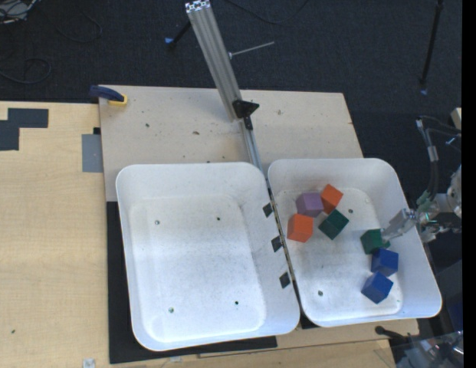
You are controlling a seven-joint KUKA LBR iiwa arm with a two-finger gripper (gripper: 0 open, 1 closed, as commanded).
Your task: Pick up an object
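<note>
Setting: dark carpet is lying behind a pale table [299,121] that is carrying two shallow white bins side by side.
Tool: the tool [385,234] is reaching in from the right over the right bin [337,301], its tip sitting at a green cube [371,241]; whether it is gripping that cube, or how wide it is standing, I cannot tell.
Nearest things: two blue cubes [384,261] [377,287] are lying just below the green cube, close to the bin's right wall.
Further in: a dark green cube [333,225], an orange cube [331,198], a purple cube [309,204] and a second orange cube [300,228] are clustering near the bin's left side.
Left bin [146,182]: it is lying beside the right one, touching along the middle.
Behind: a metal rail [216,60] is slanting up from the table's far side.
</note>
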